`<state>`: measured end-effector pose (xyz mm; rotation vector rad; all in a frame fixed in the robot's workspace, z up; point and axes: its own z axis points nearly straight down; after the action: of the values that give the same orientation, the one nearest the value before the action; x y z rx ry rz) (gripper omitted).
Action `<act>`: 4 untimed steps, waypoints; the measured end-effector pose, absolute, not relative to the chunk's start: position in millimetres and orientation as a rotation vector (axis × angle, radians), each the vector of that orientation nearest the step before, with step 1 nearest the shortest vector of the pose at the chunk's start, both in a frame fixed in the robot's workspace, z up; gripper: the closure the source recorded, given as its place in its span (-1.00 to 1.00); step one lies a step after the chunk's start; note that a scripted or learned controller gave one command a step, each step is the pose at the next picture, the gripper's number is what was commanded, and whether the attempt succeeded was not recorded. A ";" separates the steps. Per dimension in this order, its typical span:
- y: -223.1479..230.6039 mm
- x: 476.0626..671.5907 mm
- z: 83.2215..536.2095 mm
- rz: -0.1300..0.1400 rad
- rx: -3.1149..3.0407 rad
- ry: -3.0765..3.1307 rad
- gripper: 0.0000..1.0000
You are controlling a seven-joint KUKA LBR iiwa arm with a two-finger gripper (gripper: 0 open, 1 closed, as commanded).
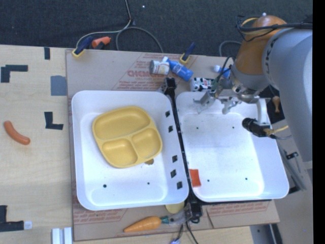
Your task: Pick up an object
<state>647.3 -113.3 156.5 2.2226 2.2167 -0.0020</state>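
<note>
Two bins sit side by side at the frame's centre. A divided plate (127, 136) lies in the left bin (86, 187). The gripper (217, 101) hangs over the upper edge of the right bin (264, 184). A carrot (142, 224) lies below the left bin, a sausage (17, 132) at far left.

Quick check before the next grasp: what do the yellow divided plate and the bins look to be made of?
The yellow divided plate looks like moulded plastic with a matte finish: uniform colour, rounded compartment ridges, soft highlights. The left bin and right bin appear to be smooth white plastic with rounded rims, though coated metal can't be ruled out.
</note>
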 end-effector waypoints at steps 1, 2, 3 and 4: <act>-56.6 529.1 185.4 -0.005 2.225 2.229 -1.00; -29.6 560.9 184.2 0.001 2.217 2.227 -1.00; -113.7 643.3 119.0 0.000 2.221 2.215 -1.00; -93.9 656.7 83.3 -0.003 2.218 2.222 -1.00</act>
<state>656.7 -93.9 83.3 2.2180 2.2222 -0.0027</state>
